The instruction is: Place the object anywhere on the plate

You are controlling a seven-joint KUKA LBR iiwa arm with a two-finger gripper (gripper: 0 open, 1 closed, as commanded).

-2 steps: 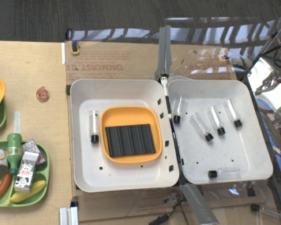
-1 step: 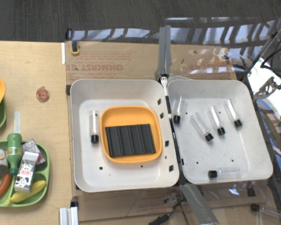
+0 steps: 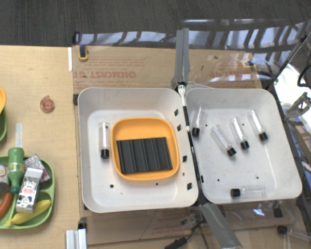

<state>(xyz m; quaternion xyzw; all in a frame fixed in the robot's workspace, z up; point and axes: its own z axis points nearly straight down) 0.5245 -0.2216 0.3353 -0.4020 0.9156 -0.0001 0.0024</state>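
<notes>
The light wooden bench carried two shallow white plastic bins side by side on flattened brown cardboard, with a green compartment tray at its left edge.

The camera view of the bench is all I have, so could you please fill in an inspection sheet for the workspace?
Surface: two white bins side by side, left bin, right bin, on cardboard.
Job's things: orange plate with a black ribbed insert in the left bin; one black-capped tube beside it; five tubes in the right bin.
Clutter: green tray of toy food on the wooden table at left.
End effector: nothing seen.
Cables: dark cables at right.
Surroundings: metal frame behind.
</notes>
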